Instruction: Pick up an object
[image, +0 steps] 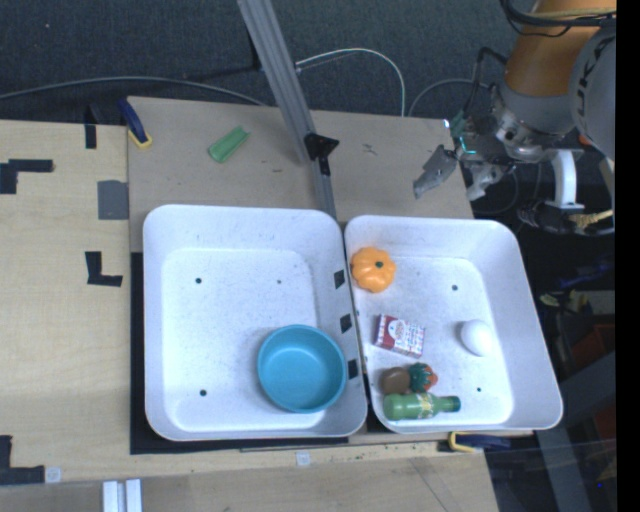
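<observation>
My gripper (457, 176) hangs at the upper right, above the bench just behind the right bin's (520, 270) back rim, open with nothing between its fingers. In the right bin lie an orange pumpkin (372, 269) near the back left, a red and white carton (400, 336) in the middle, and a white egg (477, 338) to the right. At the front are a green bottle (420, 405) on its side and a small brown and red-green item (410, 379). A blue bowl (300, 367) sits in the left bin (170, 300) at its front right.
A grey slanted pole (285, 80) crosses the bench to the bins' shared back corner. A green block (227, 144) and a blue and yellow clip (135, 122) lie on the bench behind the left bin. Cables trail at the back.
</observation>
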